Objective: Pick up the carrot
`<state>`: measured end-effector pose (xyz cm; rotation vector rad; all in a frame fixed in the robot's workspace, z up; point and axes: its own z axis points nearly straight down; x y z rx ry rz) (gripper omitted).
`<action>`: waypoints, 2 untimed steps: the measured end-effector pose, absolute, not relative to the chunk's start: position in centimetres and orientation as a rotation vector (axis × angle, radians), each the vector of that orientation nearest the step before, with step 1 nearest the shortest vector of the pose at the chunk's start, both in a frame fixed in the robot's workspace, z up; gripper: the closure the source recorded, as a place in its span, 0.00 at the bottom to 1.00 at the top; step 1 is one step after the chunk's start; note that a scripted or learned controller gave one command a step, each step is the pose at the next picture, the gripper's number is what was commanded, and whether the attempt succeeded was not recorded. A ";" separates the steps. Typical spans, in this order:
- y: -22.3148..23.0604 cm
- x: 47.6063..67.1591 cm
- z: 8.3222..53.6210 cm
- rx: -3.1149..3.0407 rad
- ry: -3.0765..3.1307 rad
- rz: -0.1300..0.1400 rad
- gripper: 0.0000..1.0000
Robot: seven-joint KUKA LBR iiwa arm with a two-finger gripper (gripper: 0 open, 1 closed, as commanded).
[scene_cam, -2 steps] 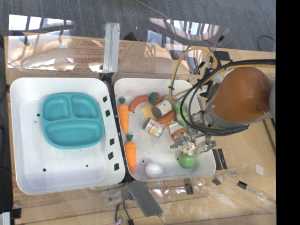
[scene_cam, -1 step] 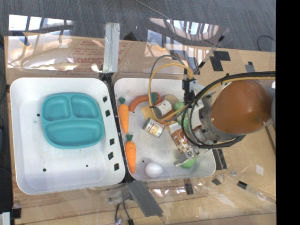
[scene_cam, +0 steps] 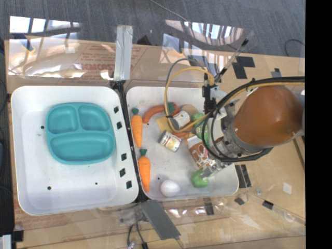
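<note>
Finding two carrots lying well apart from the end effector (scene_cam: 210, 171), both off to its left in the view, along the left wall of the right bin (scene_cam: 228, 188). Noting the farther carrot (scene_cam: 136, 130) pointing its green top toward the top of the view, up and left of the end effector. Noting the nearer carrot (scene_cam: 144, 169) lying just below the first one, end to end with it, about level with the end effector and likewise resting untouched on the bin floor.

Spotting a white egg (scene_cam: 169, 187) between the nearer carrot and the end effector, slightly lower in the view. Seeing a small green item (scene_cam: 199, 179) sitting just beside the end effector, at its lower left, too blurred for naming further. Picking out a printed packet (scene_cam: 201, 154) just above the end effector, a small tin can (scene_cam: 170, 140) lying on its side up and to the left, and a curved orange-red item (scene_cam: 153, 111) farther up near the bin's far wall.

Not managing to tell how far the end effector is open, nor whether anything is in its hold, with the grey and orange arm (scene_cam: 270, 115) looming over it from the right.

Seeing a teal divided plate (scene_cam: 80, 132) resting in the left bin (scene_cam: 21, 154), far to the left of the end effector, with both bins sitting on the desk (scene_cam: 78, 61).
</note>
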<state>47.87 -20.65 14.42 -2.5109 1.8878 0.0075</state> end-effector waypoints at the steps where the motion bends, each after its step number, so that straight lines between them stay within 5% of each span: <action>1: -15.4 50.8 17.1 -2.642 1.697 0.006 1.00; 2: -8.0 49.0 19.1 -2.817 1.392 0.007 1.00</action>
